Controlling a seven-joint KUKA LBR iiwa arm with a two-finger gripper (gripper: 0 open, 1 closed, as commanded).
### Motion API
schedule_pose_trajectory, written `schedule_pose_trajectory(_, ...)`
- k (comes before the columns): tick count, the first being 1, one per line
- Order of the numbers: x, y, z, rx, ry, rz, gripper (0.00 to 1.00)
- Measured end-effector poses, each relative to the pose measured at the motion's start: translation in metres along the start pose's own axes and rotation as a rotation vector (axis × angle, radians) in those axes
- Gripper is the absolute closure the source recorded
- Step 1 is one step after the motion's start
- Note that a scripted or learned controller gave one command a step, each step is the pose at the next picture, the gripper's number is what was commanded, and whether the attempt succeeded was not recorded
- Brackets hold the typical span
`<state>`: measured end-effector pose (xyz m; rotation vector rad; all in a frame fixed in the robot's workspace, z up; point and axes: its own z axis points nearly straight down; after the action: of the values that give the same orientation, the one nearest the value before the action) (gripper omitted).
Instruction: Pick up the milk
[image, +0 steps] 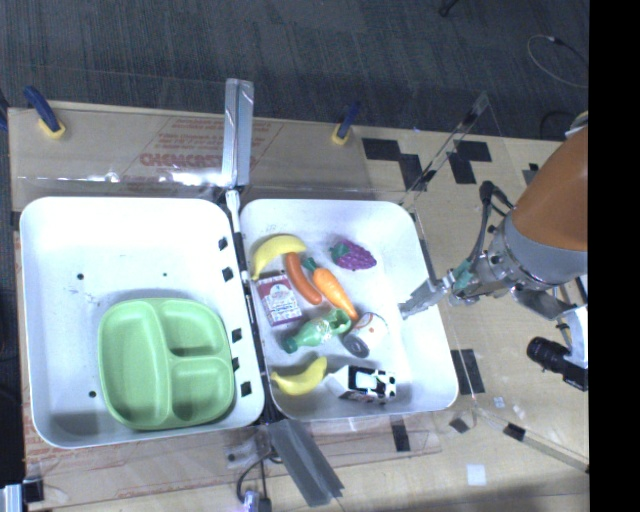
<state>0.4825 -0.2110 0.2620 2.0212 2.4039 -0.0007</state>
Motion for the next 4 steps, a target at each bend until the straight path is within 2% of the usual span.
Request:
schedule_pose_trajectory(1,0.032,-0.002,0.156,0.005,0.003,0.318,0.0)
schedule_pose_trajectory(2,0.018,-0.003,0.17,0.004,0.005,0.264,0.0)
schedule_pose_trajectory(3,0.042,0.001,0.171,0.004,0.005,-0.121,0.0)
schedule_pose_trajectory(4,0.002,-0.005,0.17,0.0,0.002,-0.124,0.0)
